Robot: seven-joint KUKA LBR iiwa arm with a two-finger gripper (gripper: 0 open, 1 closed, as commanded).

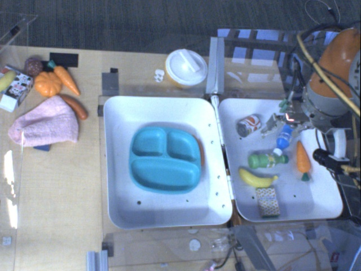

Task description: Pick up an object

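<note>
The right bin (324, 205) holds several objects. A small silver can (248, 125) lies at its upper left. A blue bottle (284, 135) with a white cap sits beside it. Lower down lie a green bottle (266, 160), a yellow banana (256, 178), an orange carrot (303, 158) and a patterned block (268, 201). My gripper (272, 124) hangs low over the bin's upper part, between the can and the blue bottle, touching or nearly touching the bottle's top. Nothing is visibly held.
The left bin (118, 196) carries a blue divided plate (166, 158). A white bowl (186, 66) stands behind the bins. A pink cloth (45, 124) and toy vegetables (56, 83) lie on the bench at far left. The arm and cables (330, 66) crowd the upper right.
</note>
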